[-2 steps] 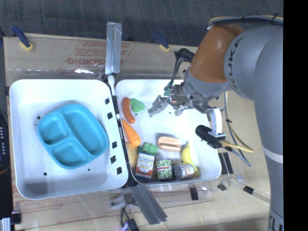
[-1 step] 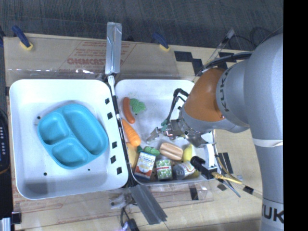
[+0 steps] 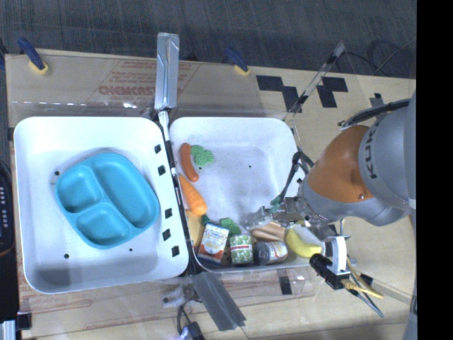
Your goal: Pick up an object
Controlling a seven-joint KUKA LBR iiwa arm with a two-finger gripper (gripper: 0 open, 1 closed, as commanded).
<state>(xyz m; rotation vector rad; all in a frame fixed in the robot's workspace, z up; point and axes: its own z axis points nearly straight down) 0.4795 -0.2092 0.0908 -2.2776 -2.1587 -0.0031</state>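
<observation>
step: gripper low over hot dog, right bin
fingers: can't tell, probably unclosed
next: close, lift

We see our arm as a rounded grey shell with a broad glossy orange band and dark lettering on the grey. Next to the claw, thin dark cables run along the wrist.
</observation>
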